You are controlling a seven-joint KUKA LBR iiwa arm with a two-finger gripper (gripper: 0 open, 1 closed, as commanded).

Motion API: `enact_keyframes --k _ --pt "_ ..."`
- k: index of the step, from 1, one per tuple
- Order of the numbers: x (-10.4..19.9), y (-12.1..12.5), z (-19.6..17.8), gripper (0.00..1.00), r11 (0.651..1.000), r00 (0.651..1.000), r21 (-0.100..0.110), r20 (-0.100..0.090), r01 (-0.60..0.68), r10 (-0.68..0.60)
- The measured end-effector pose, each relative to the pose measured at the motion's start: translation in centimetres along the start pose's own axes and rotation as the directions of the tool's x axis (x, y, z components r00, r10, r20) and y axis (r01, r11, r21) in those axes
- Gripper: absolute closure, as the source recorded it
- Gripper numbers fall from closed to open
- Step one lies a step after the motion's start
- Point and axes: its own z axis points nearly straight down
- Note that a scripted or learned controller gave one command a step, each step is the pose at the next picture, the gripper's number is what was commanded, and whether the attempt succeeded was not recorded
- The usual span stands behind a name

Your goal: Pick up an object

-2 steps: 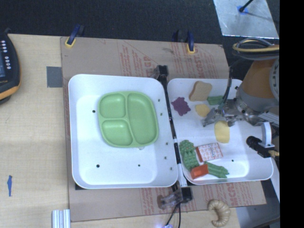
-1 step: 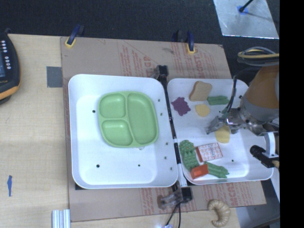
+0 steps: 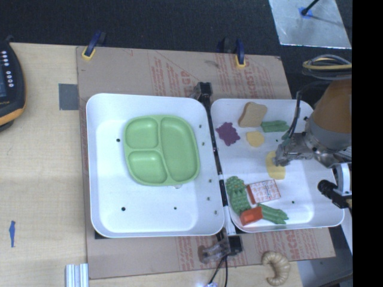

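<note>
Toy food pieces scattered in the right white bin (image 3: pixel 323 220).
A tan bread slice (image 3: pixel 252 114) lies at the far side, beside a green pod (image 3: pixel 274 125). A purple cluster (image 3: pixel 228 133) and a pale yellow round piece (image 3: pixel 255 139) sit just nearer. A yellow block (image 3: pixel 276 170) lies mid-bin. At the near edge, a green bumpy vegetable (image 3: pixel 236 194), a red-and-white packet (image 3: pixel 264 191) and a red-and-green piece (image 3: pixel 264 214) crowd together.

Hand (image 3: pixel 281 157) low over yellow block (image 3: pixel 276 169) in right bin (image 3: pixel 311 217), perhaps touching; green plate (image 3: pixel 161 149) in left bin (image 3: pixel 108 214).

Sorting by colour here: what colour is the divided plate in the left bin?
Light green; the divided plate shows plainly in the camera view.
</note>
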Motion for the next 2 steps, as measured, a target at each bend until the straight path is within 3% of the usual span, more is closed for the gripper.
enact_keyframes --k 1,2 --pt "0.0 0.0 0.1 0.00 1.000 1.000 0.001 0.000 0.000 0.000" --pt "-0.1 0.0 -1.0 1.00 1.000 1.000 0.001 0.001 0.001 -0.001"
